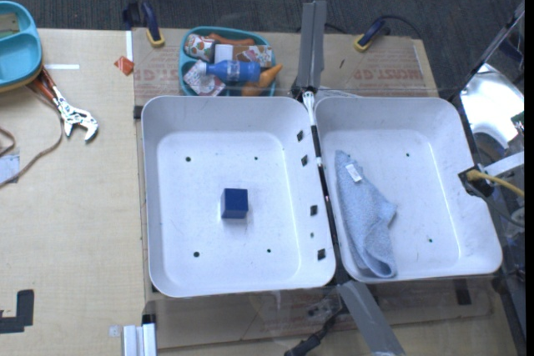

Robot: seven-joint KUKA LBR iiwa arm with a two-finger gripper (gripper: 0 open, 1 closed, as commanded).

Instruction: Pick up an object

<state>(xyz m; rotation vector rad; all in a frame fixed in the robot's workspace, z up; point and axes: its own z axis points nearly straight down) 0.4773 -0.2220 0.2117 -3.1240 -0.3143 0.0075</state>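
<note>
Across two white bins (158,179), one blue cube (235,203) (left) and one grey cloth (367,217) (right).

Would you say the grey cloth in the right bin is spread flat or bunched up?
Bunched up: the grey fabric cloth lies in crumpled folds along the right white bin's left side.

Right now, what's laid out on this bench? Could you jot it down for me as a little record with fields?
left bin: holds one blue cube, near its middle
right bin: holds a grey cloth, crumpled along its left side
behind the bins: teal tub full of mixed small items
left bench top: wrench and part of a blue tray
cube and cloth: apart, in separate bins
</note>
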